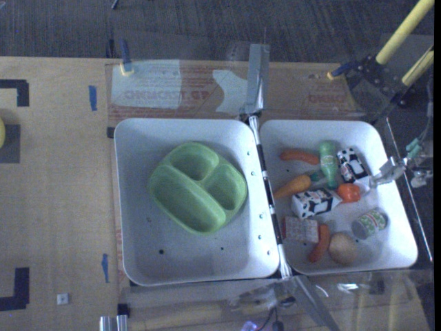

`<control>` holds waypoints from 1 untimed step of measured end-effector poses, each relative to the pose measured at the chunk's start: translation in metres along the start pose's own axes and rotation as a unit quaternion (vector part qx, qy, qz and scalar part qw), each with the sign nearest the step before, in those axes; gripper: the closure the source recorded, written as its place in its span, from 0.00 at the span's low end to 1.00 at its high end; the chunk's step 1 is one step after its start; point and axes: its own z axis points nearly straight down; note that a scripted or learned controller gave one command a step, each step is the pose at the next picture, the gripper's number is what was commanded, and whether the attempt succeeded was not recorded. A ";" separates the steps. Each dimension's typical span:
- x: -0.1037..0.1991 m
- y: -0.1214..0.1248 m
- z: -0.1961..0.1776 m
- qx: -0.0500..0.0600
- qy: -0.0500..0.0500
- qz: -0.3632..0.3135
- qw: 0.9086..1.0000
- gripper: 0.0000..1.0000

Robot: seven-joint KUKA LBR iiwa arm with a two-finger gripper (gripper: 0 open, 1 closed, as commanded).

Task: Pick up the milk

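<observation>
A small white carton with black cow patches, the milk [314,203], lies on its side near the middle of the right bin [394,254]. A second black-and-white patched carton [351,164] rests further back, beside a green bottle [329,163]. My gripper [384,175] reaches in at the right bin's right rim, to the right of the second carton and above an orange-red tomato [349,193]. It stands apart from the milk and nothing shows in it.
The right bin also holds a carrot [293,185], a sausage [300,156], a can [369,223], a potato [342,248], a red pepper [319,243] and a small box [301,228]. A green divided plate [198,186] lies in the left bin [138,254].
</observation>
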 end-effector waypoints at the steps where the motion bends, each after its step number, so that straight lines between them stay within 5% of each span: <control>1: -0.010 0.039 0.111 -0.009 -0.001 0.125 0.992 0.00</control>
